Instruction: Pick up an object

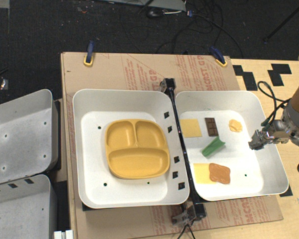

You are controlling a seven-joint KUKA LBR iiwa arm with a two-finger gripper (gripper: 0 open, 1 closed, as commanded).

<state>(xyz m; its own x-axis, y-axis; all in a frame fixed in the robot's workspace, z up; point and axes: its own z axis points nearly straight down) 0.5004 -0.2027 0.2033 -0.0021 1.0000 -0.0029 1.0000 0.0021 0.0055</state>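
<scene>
At the right edge of the view, we see the arm cut off by the frame, so that only its wrist and the tool (255, 141) are in sight. The tool sits over the right rim of the right bin (269, 183), and it is small and dark against the white; we cannot tell whether it is open or closed, and we see nothing held in it.

In the right bin lie six small things, all apart from the tool. A pale yellow square (191, 127) lies near the divider, with a dark brown bar (212, 127) just beside it and a small orange-yellow lump (235, 126) further right. A green block (213, 147) lies tilted in the middle. Below it, a brown piece (220, 173) overlaps and partly hides a second yellow square (201, 173). What these pieces are meant to be is hard to make out; they are perhaps toy foods.

In the left bin (89, 183) a yellow divided plate (137, 149) rests alone.

The counter (119, 71) is covered with cardboard bearing red printing, reversed and partly hidden under the bins; we cannot read it with confidence. Two clamps (89, 54) grip its far edge.
</scene>
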